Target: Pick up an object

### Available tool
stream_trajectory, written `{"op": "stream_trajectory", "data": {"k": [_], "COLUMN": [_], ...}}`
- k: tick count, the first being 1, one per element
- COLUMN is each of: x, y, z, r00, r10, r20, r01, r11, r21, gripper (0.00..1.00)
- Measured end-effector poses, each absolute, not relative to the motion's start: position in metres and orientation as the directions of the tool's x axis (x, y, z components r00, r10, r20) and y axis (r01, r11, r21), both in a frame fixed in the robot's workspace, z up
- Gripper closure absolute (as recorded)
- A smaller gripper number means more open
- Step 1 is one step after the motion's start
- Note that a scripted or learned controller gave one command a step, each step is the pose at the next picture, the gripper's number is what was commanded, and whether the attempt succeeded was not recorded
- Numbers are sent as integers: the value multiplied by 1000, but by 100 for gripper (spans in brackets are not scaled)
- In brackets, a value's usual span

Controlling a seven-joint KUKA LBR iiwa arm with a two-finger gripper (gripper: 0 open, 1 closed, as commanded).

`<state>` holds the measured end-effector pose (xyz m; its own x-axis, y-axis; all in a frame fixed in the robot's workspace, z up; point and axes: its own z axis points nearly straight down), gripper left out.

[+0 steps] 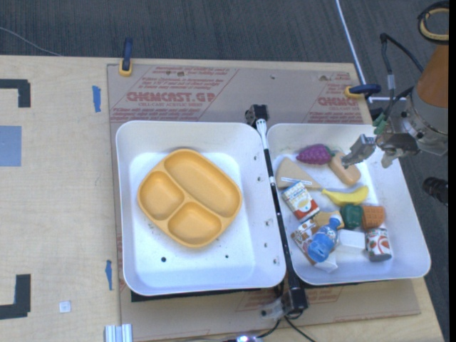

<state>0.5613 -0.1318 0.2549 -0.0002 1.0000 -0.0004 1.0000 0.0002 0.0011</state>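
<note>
Tool hanging over the upper right part of the right bin, reaching in from the right below the orange-banded wrist. Two fingers spread apart, nothing between them: one tip near the bread-like piece, the other out toward the bin's right wall. Open, then, and gripping nothing.

Directly under and just left of the left fingertip: the tan bread-like piece, lying flat on the bin floor, seemingly just beside the tip, contact impossible to tell. Further left, a purple grape bunch, near but apart from the tool. Below the bread piece, a yellow banana, lying crosswise. Lower still, a green block and an orange-brown block side by side, a small red-and-white can at the lower right, a blue bottle-like item and a red-and-white carton toward the bin's left side, with a pale wedge above the carton.

Left bin holding a yellow three-compartment plate, well apart from the tool. Both bins on a cardboard sheet on the tabletop.
</note>
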Motion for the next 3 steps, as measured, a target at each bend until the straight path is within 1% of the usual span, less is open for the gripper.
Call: {"op": "stream_trajectory", "data": {"k": [1,2,3], "x": [518,484,486], "y": [-113,-100,-106], "z": [127,90,101], "r00": [0,-1,6], "r10": [1000,1000,1000], "r20": [0,-3,-15], "r01": [1000,1000,1000], "r11": [0,1,-6], "r21": [2,15,26], "gripper": [0,0,100]}}
